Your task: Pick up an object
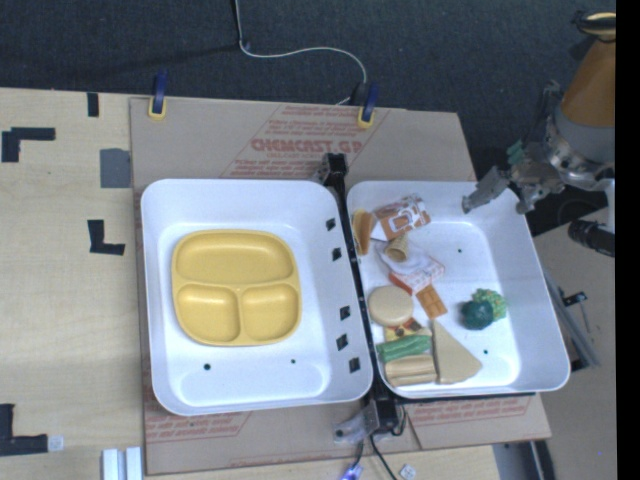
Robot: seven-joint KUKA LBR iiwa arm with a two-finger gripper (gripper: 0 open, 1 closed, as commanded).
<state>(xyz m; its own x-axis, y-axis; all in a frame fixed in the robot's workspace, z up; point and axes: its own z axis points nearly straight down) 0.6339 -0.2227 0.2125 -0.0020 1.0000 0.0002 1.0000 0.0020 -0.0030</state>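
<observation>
The right bin (530,268) holds several toy foods. Among them are a green broccoli (482,309), a round bun (390,306), a pale wedge (455,358), a tan block (410,370), a green piece (405,346), an orange cracker (432,301), a wrapped packet (400,213) and an orange sausage (362,230). My gripper (503,196) hangs over the bin's upper right corner, above and right of the food. It is open, and nothing is between its fingers.
The left bin (160,218) holds a yellow divided plate (237,286). A black divider with clips (345,268) runs between the bins. Both bins rest on brown cardboard (300,143), held by two clamps at its far edge. A white cable (300,53) lies behind.
</observation>
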